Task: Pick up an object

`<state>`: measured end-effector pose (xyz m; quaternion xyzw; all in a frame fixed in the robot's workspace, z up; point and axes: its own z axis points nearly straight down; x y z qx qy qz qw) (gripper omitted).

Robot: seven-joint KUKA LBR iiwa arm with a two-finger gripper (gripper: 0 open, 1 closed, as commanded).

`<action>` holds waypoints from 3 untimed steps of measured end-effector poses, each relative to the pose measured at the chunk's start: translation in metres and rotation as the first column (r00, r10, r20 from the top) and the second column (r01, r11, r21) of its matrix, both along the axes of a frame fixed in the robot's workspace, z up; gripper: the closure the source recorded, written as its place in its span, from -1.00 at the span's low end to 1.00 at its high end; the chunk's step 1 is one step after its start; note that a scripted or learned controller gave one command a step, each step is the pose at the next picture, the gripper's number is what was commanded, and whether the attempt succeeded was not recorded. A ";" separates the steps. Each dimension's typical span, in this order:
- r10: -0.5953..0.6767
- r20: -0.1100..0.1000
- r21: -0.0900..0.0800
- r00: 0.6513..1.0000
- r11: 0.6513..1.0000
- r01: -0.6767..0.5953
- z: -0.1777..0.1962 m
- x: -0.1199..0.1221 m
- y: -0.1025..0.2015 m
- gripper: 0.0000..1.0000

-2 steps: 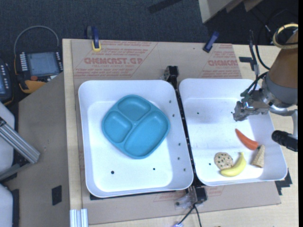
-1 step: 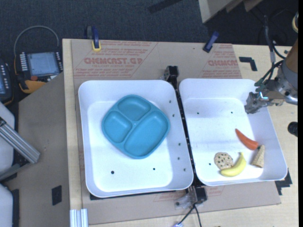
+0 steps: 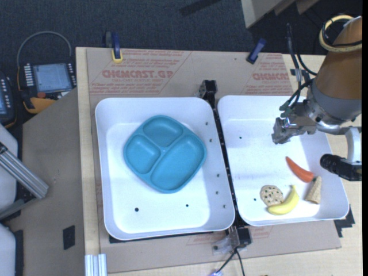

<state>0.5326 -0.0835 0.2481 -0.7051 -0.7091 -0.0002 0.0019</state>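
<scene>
Four small items lie in the near right corner of the right bin point(image 3: 247, 154): a yellow banana point(image 3: 286, 202), curved and short, resting near the front wall; a round tan cookie point(image 3: 271, 194) with dark specks, touching the banana's left end; an orange-red carrot point(image 3: 299, 168), slim and tapering, lying aslant just above the banana; and a pale brown wedge point(image 3: 313, 190), perhaps bread, just right of the banana's tip, near the carrot's lower end. The gripper point(image 3: 283, 132) hangs above the bin's bare middle, up and to the left of the carrot, apart from all four items; nothing shows between its fingers, and whether they are open or closed cannot be told. The arm point(image 3: 339, 79) enters from the right, its orange band above the grey wrist. In the left bin point(image 3: 115, 211) sits a blue divided plate point(image 3: 165, 153), three compartments, lying flat near the centre.
</scene>
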 end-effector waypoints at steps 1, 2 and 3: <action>0.001 0.002 0.000 1.000 1.000 -0.001 0.004 0.002 0.051 1.00; 0.000 -0.002 0.000 1.000 1.000 0.000 -0.016 0.000 0.101 1.00; 0.000 0.003 -0.001 1.000 1.000 0.000 -0.010 0.000 0.154 1.00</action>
